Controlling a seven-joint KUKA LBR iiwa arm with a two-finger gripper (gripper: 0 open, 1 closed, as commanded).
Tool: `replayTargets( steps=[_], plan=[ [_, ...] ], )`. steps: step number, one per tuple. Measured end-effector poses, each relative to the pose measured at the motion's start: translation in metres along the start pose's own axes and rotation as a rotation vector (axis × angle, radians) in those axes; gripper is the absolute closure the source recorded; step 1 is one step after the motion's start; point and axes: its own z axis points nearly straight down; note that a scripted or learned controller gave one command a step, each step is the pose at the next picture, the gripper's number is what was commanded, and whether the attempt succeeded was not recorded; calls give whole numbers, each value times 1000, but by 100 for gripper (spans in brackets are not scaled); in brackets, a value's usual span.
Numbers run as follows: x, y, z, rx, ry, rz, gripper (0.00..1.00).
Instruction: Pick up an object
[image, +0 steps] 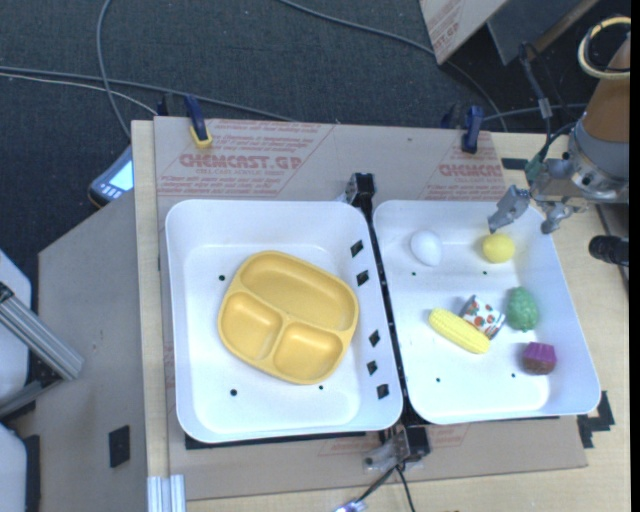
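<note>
Yellow, small round plastic ball (498, 248) at the right bin's (570, 400) twelve o'clock looks light, slippery; end effector (530, 212), fingers spread, should pinch across its middle.

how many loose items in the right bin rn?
6. White egg at the back left, yellow ball beside it under the gripper, corn cob mid-bin, patterned piece touching it, green lump right, purple piece front right.
</note>
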Motion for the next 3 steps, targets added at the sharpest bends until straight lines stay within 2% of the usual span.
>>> replayTargets(
  steps=[1,3],
  plan=[
    [1,3,-10,-15,-3,-4,0],
    [15,0,104,-9,-2,-5,0]
  ],
)
